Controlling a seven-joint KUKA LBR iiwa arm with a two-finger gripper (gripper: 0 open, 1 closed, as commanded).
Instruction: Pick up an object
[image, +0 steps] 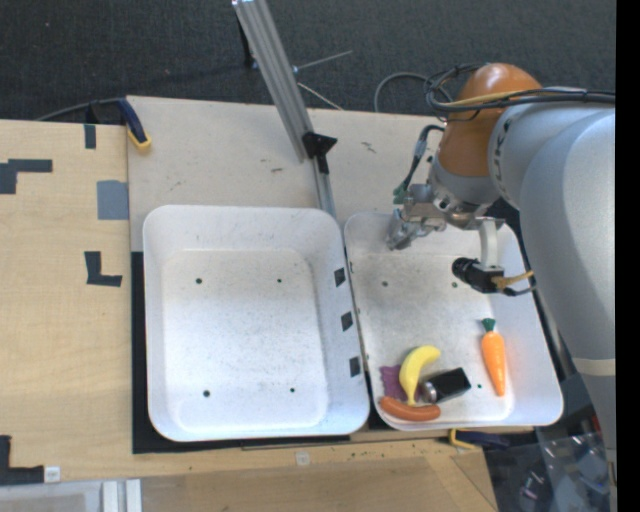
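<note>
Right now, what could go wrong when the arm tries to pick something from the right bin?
1. The banana, hot dog and black block lie crowded, so a grab may catch two or slip.
2. The carrot lies near the bin's rim, which may obstruct the tool.

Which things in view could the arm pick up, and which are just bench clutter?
For the job:
- gripper, over the far end of the right bin
- banana
- carrot
- sausage
- small black block
- purple piece, partly under the banana

Just lying about:
- left bin
- metal post
- yellow-handled clamp
- tape marks on the bench
</note>
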